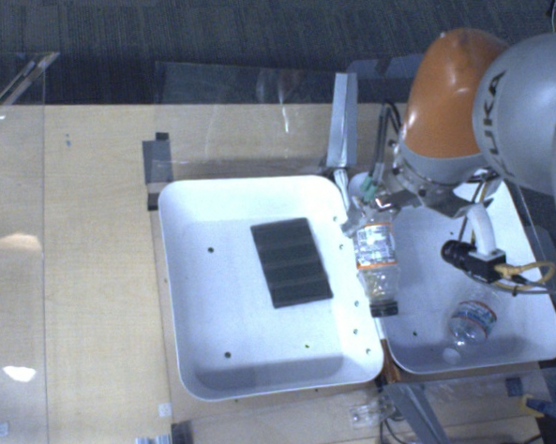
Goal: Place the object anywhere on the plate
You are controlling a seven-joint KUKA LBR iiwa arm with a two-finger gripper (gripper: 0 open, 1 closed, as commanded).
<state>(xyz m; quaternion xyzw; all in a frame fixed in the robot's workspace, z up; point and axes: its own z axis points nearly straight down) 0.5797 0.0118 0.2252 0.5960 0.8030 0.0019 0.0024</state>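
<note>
Dark ridged plate [291, 262] flat in left bin [201, 352], clear plastic bottle [376, 254] at right bin's [539, 341] left edge under gripper [371, 201], grip state cannot be told, second bottle [471, 322] lying in right bin

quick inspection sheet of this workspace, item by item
surface: light wooden bench bearing a left white bin and a right white bin side by side
job's things: dark ribbed rectangular plate flat in the left bin; clear plastic bottle over the seam between the bins, below the wrist
clutter: second clear bottle lying in the right bin
grippers: gripper at the top of the upright bottle; finger state cannot be told
cables: black and tan leads over the right bin
surroundings: clear panel behind the bins, dark floor beyond
</note>
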